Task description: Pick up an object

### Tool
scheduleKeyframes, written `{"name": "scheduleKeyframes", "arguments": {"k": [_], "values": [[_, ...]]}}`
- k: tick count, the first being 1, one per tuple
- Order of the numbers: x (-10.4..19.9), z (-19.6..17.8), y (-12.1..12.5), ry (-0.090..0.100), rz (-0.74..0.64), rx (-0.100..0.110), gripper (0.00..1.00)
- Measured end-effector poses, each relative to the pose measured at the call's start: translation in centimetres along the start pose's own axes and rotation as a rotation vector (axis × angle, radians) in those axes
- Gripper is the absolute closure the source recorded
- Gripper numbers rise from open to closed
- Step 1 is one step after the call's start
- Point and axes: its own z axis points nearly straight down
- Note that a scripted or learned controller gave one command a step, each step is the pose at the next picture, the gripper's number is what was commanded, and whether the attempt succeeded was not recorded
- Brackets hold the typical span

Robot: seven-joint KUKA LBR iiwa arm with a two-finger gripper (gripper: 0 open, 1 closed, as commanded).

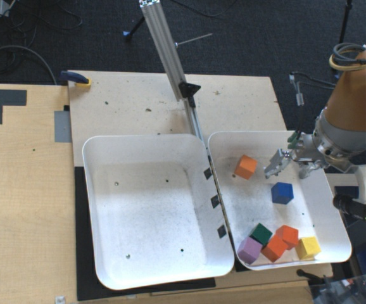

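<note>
Several small blocks lie in the right bin (233, 220). An orange block (246, 167) sits near its upper left. A blue block (282, 193) lies near the middle. At the bin's front edge a green block (261, 234), a purple block (249, 249), two orange-red blocks (280, 242) and a yellow block (307, 247) are clustered together. My gripper (292, 167) hangs over the bin's upper right, just above the blue block and right of the orange one. Its fingers are spread open with nothing between them.
The left bin (100, 233) stands beside the right one, with black clips (213, 201) along the shared rim. A slanted aluminium bar (167, 49) rises from behind the bins. A blue clamp (75, 78) sits at the bench's back left corner.
</note>
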Motion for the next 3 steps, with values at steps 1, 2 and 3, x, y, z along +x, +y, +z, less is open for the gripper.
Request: {"name": "scheduleKeyframes", "arguments": {"k": [1,2,3], "values": [[-2.5,13.5,8.9,-0.001,-0.008,-0.012,0.0],[-2.4,13.7,8.9,0.001,-0.01,-0.01,0.0],[-4.9,13.9,9.6,0.001,-0.008,-0.016,0.0]]}}
